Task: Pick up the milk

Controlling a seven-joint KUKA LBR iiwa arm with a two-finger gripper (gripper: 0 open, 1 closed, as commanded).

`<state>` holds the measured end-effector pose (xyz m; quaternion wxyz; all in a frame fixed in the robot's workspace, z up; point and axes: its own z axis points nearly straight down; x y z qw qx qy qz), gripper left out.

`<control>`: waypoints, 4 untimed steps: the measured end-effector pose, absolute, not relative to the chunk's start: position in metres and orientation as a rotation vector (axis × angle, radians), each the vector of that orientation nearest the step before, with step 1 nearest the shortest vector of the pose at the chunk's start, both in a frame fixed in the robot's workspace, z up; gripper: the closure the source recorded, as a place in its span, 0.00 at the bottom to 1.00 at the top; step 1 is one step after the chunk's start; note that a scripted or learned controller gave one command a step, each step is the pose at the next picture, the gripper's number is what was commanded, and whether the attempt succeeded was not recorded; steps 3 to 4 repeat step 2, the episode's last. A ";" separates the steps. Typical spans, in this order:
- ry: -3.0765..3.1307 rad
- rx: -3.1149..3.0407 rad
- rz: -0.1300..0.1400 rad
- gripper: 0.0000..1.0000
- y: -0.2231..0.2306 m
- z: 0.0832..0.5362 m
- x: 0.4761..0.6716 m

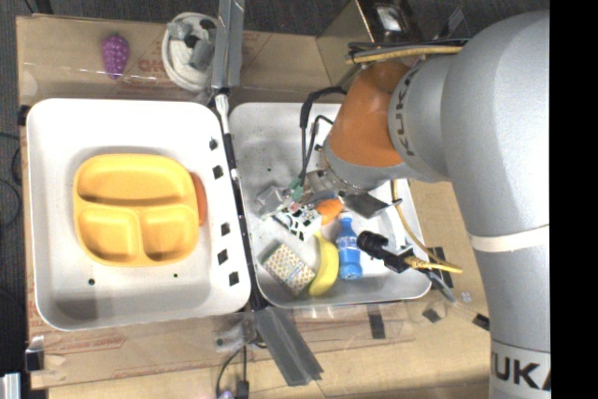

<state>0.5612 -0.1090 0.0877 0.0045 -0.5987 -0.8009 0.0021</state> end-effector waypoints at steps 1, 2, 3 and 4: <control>-2.510 -1.867 0.011 1.00 -0.109 0.094 0.561; -2.418 -1.997 0.007 1.00 -0.103 0.204 0.569; -2.418 -1.997 0.007 1.00 -0.103 0.204 0.569; -2.418 -1.997 0.007 1.00 -0.103 0.204 0.569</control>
